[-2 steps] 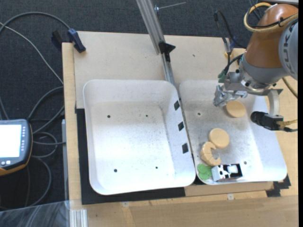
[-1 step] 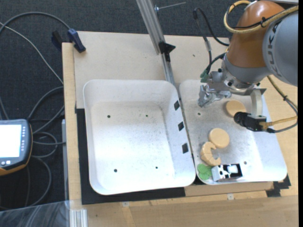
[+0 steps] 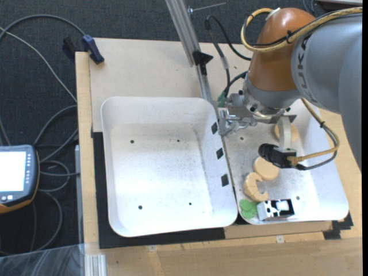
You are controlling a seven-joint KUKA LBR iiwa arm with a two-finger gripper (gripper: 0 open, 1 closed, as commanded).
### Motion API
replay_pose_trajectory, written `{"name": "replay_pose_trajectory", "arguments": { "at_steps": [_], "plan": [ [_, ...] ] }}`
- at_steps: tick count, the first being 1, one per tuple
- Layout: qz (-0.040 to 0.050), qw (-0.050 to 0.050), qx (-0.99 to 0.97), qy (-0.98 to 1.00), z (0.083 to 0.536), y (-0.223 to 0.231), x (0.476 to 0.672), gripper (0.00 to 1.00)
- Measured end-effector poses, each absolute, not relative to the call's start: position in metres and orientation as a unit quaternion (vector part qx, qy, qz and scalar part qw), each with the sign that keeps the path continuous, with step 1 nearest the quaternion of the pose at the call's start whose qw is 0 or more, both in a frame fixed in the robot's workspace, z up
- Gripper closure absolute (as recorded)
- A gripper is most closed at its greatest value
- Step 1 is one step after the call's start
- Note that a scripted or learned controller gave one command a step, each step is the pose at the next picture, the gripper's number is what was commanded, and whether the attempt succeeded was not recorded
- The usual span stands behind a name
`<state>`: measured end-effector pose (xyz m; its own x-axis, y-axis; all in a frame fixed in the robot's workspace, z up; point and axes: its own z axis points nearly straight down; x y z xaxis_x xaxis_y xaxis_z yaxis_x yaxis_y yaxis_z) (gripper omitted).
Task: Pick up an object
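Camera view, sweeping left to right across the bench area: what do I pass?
Handheld screen unit → blue clamp → left white bin → green disc → black-and-white box → right bin's far rim.

From my remote seat, the two white bins (image 3: 155, 171) looked like matt plastic, speckled with dark flecks. The bench (image 3: 144, 68) was pale, unvarnished wood. The arm's orange band (image 3: 279, 45) shone glossy, its grey shell (image 3: 336, 56) smooth and satin. The floor (image 3: 46, 4) looked like dark, rough carpet.
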<state>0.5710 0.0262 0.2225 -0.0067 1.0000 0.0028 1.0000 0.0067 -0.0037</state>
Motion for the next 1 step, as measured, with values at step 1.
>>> {"name": "replay_pose_trajectory", "arguments": {
  "at_steps": [1],
  "plan": [
    [-0.0004, 0.002, -0.704, -0.710, 0.2328, 0.0808, 0.5547, 1.00]
  ]
}}
